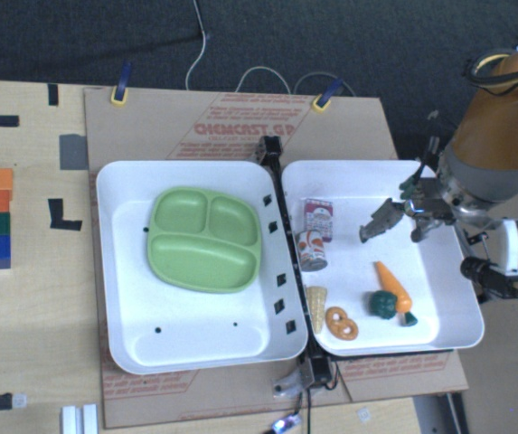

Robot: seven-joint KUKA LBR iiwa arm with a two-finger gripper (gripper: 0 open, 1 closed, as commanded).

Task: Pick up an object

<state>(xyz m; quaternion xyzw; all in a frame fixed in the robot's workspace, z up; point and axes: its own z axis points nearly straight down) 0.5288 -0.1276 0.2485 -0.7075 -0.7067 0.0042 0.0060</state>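
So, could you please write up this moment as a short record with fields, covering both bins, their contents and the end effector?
left bin: holds a green divided plate
right bin: holds a can, a cone, a pretzel, a carrot and a dark green piece
end effector: above the right bin's upper right part, fingers spread open, nothing between them
nearest item to end effector: the carrot, below it in the view
task status: nothing picked up yet

Robotics lab, arm [489, 143] over white bins [118, 333], cardboard-covered bench [195, 120], toy food
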